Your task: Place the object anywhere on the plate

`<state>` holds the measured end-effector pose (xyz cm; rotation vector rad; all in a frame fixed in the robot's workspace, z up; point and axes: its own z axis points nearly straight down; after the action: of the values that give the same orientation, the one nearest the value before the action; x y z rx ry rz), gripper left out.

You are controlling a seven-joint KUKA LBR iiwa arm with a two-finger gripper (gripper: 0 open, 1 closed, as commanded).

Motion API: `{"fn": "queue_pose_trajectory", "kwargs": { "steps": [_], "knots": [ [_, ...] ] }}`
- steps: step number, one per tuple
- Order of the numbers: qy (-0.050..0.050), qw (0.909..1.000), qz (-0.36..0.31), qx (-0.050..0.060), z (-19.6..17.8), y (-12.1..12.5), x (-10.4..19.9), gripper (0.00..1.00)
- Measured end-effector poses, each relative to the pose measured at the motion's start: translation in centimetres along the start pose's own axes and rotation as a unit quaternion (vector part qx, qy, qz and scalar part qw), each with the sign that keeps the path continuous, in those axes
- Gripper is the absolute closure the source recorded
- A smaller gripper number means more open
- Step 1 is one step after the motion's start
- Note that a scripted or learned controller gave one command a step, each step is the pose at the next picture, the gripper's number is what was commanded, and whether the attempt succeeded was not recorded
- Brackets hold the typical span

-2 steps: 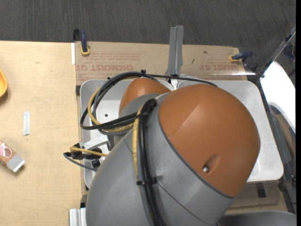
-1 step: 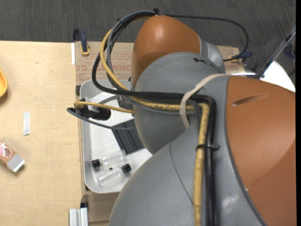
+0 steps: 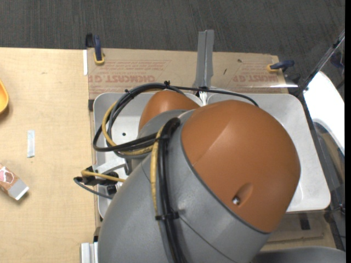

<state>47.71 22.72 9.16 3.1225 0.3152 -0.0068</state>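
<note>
We are looking down on the arm (image 3: 219, 196), whose grey body and orange cap are blocking most of both bins. The left bin (image 3: 118, 127) and right bin (image 3: 307, 147) are showing only at their rims. Black and yellow cables (image 3: 126, 141) are looping over the left bin. A small wrapped item (image 3: 11, 182) is lying on the wooden bench (image 3: 44, 119), well left. We cannot tell the gripper's state, nor where the object or plate sits.

Showing two white bins (image 3: 315, 163), two clamps (image 3: 96, 49) along the cardboard sheet (image 3: 137, 70), one arm (image 3: 219, 190), one upright post (image 3: 205, 59).
</note>
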Motion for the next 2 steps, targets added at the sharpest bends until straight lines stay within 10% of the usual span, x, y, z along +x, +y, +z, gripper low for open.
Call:
{"fn": "queue_pose_trajectory", "kwargs": {
  "steps": [1,2],
  "knots": [
    [0.001,1.0,0.002,0.0,-9.8,1.4,6.4,0.0],
    [0.0,1.0,0.0,-0.001,-3.7,0.0,-0.1,0.0]
  ]
}}
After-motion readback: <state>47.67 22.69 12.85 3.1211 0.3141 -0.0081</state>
